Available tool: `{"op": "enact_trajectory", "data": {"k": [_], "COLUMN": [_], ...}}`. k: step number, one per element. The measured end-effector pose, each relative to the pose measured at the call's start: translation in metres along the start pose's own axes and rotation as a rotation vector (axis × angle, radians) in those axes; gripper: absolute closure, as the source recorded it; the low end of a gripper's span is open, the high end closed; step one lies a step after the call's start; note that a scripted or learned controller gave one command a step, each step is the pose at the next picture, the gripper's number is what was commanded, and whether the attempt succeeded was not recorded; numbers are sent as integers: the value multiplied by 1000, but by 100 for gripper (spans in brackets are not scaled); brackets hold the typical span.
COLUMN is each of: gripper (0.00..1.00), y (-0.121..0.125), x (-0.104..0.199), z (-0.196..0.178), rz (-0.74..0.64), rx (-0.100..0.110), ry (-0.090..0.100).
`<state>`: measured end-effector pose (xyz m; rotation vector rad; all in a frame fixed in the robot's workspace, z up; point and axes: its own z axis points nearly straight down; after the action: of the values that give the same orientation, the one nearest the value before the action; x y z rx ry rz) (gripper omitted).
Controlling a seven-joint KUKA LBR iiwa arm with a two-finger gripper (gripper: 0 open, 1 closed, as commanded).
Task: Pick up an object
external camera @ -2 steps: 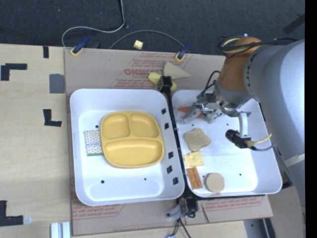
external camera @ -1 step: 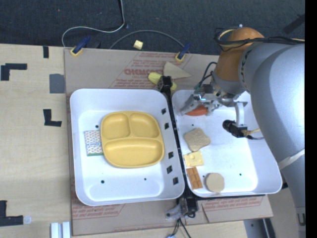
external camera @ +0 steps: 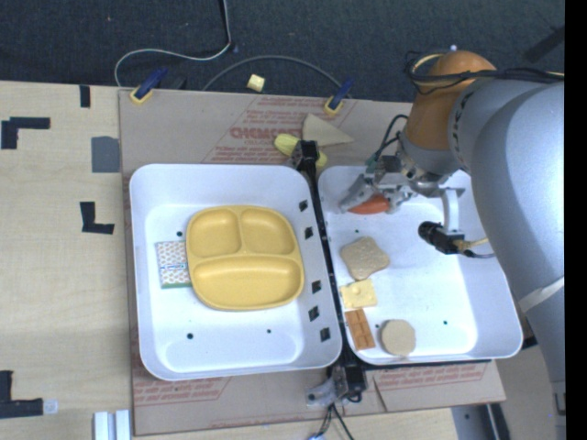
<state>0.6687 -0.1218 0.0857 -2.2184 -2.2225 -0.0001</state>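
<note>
— Where is the hand [external camera: 367, 193]?
— Low over the far end of the right bin [external camera: 477, 337], with an orange carrot-like piece [external camera: 371, 206] lying just under its tips.
— Is it gripped?
— I cannot tell; the finger spread is unclear.
— Anything else there?
— A tan bread slice [external camera: 365, 258], a yellow square [external camera: 359, 294], a brown bar [external camera: 358, 328] and a round cookie [external camera: 398, 337], nearer the camera, well apart from the hand.
</note>
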Motion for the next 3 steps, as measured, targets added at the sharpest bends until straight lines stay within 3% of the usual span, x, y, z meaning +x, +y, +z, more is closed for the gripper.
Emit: {"op": "enact_trajectory", "data": {"k": [2, 3], "gripper": [0, 0], "y": [1, 0], "x": [-22, -17], "z": [-1, -1], "rz": [0, 1], "rx": [-4, -4], "ry": [-3, -5]}}
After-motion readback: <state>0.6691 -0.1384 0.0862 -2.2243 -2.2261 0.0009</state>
